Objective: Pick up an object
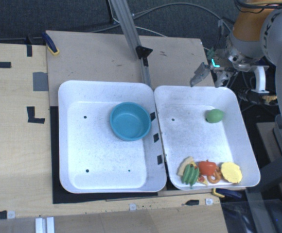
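Beige bench top (14, 130) under two shallow white bins set side by side, dark floor and loose cables beyond the far edge. Camera view, looking down at a slant: the grey arm with its orange band (257, 18) enters from the upper right, and the gripper (210, 76) hangs just outside the far rim of the right bin (245, 130) — its two fingers are spread apart with nothing between them. Nearest to the gripper is a small green round object (214, 115), lying alone on the bin floor below it, a little toward the near side, apart from the fingers. Much farther from the gripper, along the near wall of the same bin, sits a cluster of toy food: a green ribbed piece (191, 174), a red piece (207, 168) touching it, and a yellow round piece (231, 172) just beside the red one. Across the divide from the gripper, the left bin (70, 178) holds a blue bowl (130, 121), upright, near its far right area — well apart from the fingers. A grey metal post (126, 23) slants down from the top to the seam between the bins.
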Motion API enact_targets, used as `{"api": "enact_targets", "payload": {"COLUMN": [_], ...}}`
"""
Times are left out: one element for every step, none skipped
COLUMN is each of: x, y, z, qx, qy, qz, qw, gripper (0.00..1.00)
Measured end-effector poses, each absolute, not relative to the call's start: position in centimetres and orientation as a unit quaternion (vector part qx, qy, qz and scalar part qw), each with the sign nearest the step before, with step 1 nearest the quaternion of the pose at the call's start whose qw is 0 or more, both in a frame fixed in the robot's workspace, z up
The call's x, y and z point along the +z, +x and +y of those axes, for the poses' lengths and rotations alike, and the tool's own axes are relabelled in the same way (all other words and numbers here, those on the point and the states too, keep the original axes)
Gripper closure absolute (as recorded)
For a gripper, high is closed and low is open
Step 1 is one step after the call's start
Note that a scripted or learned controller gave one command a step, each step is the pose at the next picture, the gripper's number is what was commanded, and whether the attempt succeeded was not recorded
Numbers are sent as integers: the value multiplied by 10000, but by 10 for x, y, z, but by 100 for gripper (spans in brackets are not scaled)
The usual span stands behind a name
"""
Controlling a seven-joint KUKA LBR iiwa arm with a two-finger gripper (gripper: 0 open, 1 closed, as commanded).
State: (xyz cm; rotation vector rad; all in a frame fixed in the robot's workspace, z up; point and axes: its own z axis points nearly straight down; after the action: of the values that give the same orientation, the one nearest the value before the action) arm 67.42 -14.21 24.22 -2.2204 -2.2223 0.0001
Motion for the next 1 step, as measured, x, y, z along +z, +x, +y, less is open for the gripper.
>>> {"api": "enact_targets", "payload": {"x": [242], "y": [674], "z": [-142], "qx": [1], "qy": [-7068], "qz": [-7074], "qw": [1], "gripper": [0]}}
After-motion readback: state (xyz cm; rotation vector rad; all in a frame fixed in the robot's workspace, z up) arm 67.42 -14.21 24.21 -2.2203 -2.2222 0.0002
